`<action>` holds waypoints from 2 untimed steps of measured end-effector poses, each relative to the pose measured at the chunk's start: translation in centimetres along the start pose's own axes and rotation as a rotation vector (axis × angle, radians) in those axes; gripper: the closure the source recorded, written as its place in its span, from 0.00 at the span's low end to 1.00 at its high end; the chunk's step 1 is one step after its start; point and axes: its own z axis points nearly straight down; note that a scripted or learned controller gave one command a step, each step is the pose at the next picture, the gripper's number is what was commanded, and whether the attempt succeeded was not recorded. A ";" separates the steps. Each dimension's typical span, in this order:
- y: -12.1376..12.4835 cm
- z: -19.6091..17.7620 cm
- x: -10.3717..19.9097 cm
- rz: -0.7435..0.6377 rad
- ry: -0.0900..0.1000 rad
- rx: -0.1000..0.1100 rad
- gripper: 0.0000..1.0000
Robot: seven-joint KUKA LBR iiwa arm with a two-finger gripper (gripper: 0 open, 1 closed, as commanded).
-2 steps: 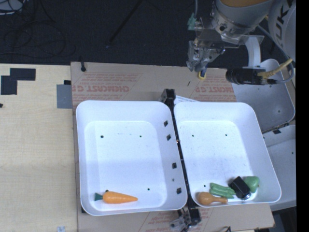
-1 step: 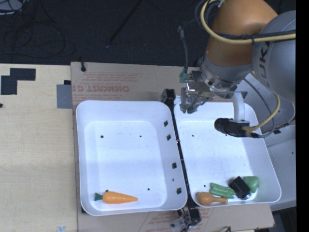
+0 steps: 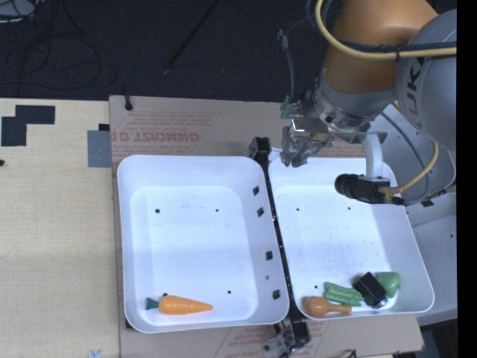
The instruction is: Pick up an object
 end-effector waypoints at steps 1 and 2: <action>-1.3 -0.3 0.8 -0.003 0.001 -0.002 1.00; -1.1 -3.7 -5.0 0.003 -0.001 -0.007 1.00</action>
